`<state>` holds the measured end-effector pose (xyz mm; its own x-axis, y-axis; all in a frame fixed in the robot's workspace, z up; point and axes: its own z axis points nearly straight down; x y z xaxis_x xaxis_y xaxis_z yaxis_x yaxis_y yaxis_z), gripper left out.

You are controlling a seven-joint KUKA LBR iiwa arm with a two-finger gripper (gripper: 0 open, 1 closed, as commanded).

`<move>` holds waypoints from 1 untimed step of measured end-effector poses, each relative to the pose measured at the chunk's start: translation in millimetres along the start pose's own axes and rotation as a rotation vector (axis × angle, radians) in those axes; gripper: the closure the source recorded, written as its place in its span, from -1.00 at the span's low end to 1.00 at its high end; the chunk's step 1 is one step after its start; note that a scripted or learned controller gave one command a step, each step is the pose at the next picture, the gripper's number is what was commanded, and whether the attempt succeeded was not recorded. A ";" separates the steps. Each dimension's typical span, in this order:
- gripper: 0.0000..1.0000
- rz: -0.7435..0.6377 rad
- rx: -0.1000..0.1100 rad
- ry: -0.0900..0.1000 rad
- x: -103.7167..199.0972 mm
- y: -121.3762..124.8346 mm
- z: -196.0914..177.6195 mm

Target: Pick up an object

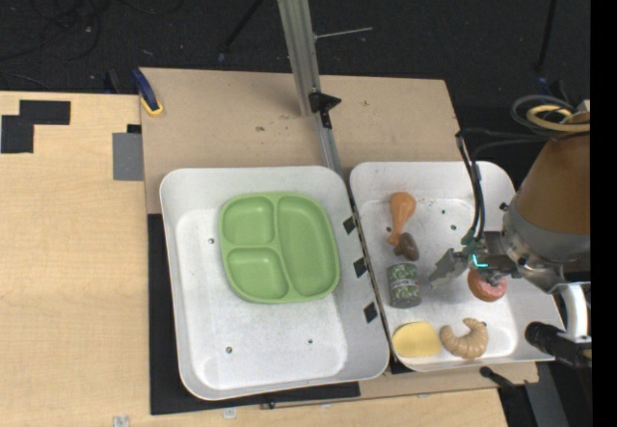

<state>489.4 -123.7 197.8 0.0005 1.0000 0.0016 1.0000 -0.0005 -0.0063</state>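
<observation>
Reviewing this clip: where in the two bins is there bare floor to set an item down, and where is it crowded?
Left bin: bare floor below and left of the green divided plate. Right bin: a bare strip along the far edge above the drumstick. Crowded in its near half: can, yellow piece, croissant, red item and the gripper.

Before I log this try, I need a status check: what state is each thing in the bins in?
Green divided plate: flat in the left bin, compartments bare.
Drumstick: lying in the right bin.
Small can: upright.
Yellow piece: lying flat.
Croissant: lying loose.
Gripper: low beside the can.
</observation>
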 end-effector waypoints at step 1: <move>-1.00 0.000 -0.002 0.000 -0.1 0.5 -0.7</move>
<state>489.9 -123.8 198.5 0.0004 1.0000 0.0012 1.0000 -0.0004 -0.0044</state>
